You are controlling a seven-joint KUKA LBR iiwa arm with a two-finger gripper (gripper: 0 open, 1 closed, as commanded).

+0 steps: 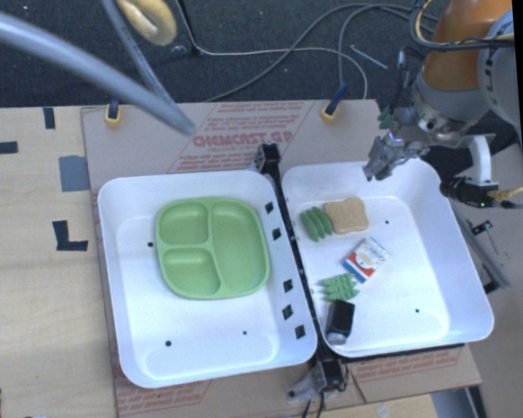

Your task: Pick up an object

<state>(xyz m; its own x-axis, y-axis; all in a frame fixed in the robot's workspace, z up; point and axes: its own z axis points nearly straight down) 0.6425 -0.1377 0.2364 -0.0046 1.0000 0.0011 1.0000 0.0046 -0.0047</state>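
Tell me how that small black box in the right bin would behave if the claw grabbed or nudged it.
The small black box looks rigid with flat faces, so it probably slides rather than rolls. It lies flat, so tipping seems unlikely. It sits close to the bin's inner wall and the green toy, which may crowd a grasp.

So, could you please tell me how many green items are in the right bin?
2: a green pea pod touching the toast slice's left edge, and a smaller green piece nearer the front, above the black block. None appear hidden.
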